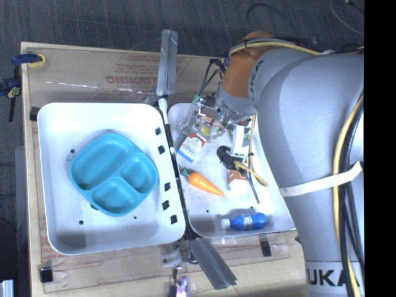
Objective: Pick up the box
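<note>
A small white box (190,148) with orange and blue print lies tilted near the back left of the right bin (204,231). My gripper (209,127) hangs at the back of that bin, just above and to the right of the box and close to its upper corner. From this angle I cannot make out whether anything is held. The grey arm with its orange band (238,73) reaches in from the right and hides the bin's right side.
An orange carrot (204,183) lies in the middle of the right bin, with a blue bottle (245,221) by its front wall. A brownish packet (237,178) lies partly hidden beside the carrot. The left bin (55,228) holds a blue divided tray (113,173).
</note>
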Controlling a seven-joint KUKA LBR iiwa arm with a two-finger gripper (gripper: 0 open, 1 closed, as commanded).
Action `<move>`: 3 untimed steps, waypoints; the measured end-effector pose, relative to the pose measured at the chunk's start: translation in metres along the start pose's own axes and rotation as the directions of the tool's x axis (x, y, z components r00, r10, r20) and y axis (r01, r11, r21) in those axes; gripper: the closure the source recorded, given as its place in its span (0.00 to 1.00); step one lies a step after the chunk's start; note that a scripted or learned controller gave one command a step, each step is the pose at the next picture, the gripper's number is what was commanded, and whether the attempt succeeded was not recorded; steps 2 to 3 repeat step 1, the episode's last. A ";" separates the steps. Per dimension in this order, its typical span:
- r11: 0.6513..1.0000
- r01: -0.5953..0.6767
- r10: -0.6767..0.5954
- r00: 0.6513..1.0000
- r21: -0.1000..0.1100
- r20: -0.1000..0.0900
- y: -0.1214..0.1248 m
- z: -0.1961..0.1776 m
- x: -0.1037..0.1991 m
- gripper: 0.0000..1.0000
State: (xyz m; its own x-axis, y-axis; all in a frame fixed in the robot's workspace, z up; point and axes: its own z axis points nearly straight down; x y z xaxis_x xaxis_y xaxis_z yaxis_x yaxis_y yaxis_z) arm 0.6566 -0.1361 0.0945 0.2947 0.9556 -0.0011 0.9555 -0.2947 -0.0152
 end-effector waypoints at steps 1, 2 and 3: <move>0.998 0.057 -0.057 0.998 -0.013 0.000 -0.042 -0.120 0.021 1.00; 0.998 0.057 -0.057 0.998 -0.013 0.000 -0.042 -0.120 0.021 1.00; 0.998 0.057 -0.057 0.998 -0.013 0.000 -0.042 -0.120 0.021 1.00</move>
